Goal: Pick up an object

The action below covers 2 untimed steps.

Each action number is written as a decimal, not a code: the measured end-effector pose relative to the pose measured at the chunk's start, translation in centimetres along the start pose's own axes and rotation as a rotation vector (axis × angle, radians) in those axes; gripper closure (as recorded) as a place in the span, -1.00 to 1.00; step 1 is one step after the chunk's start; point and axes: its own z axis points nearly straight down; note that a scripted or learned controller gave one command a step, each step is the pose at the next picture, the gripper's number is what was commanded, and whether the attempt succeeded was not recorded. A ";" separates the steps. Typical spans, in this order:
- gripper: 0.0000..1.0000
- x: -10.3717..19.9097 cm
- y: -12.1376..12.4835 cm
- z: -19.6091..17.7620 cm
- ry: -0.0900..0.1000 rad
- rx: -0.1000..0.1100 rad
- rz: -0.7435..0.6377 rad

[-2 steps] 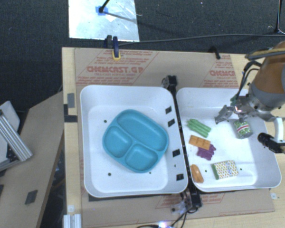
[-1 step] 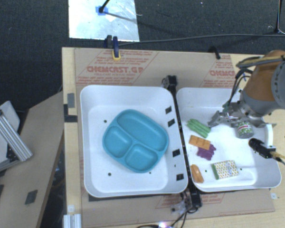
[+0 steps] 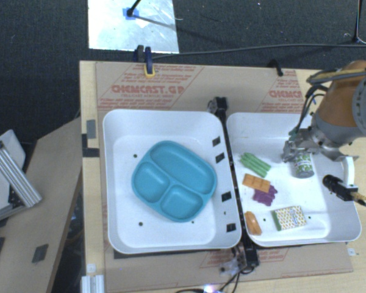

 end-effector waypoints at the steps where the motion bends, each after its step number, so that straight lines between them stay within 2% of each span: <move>1: 1.00 -0.2 -0.3 -4.5 -0.003 0.000 0.002; 2: 1.00 -0.5 0.4 -10.8 -0.004 -0.003 0.000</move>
